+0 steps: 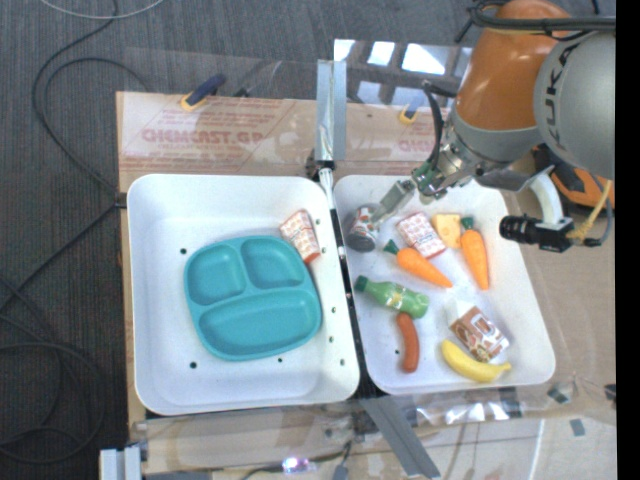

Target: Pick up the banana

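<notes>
1. Nearest the camera, at the front of the right bin (535, 313), lies the banana (474, 364): yellow, short and curved, on its side with a darker tip pointing right.
2. Touching the banana's upper edge is a small brown and white snack packet (478, 333).
3. Left of it lie a red sausage (408, 342) and a green bottle (393, 295); two carrots (420, 266) (475, 253), a red and white packet (421, 234), a cheese wedge (447, 229) and a small can (361, 228) sit toward the back.
4. Over the bin's back edge the tool (432, 182) hangs, well apart from the banana; whether its fingers are spread or closed cannot be told, and nothing shows between them.
5. On the same surface, the left bin (160, 268) carries a teal divided tray (252, 296) and another small packet (300, 234) beside it.
</notes>
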`<state>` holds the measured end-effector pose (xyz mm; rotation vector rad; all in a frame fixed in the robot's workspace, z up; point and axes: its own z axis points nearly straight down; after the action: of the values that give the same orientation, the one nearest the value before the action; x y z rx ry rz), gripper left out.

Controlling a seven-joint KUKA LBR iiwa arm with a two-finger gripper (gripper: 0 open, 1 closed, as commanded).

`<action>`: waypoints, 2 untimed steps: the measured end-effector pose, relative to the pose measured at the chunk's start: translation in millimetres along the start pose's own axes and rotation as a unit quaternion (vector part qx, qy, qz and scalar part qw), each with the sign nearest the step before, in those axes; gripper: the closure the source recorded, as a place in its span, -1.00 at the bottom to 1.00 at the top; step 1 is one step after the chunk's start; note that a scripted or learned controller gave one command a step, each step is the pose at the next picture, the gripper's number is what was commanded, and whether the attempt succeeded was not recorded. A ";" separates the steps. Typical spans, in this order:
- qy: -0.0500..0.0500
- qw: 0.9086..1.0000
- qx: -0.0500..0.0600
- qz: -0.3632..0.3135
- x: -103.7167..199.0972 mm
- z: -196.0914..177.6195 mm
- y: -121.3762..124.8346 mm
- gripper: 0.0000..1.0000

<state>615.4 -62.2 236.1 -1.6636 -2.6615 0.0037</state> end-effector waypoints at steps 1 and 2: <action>0.000 0.987 0.001 0.160 34.0 1.5 75.9 -1.00; 0.001 0.990 0.003 0.139 144.6 50.8 111.6 -1.00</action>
<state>652.2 116.8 185.1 -2.0158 -2.4011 0.0109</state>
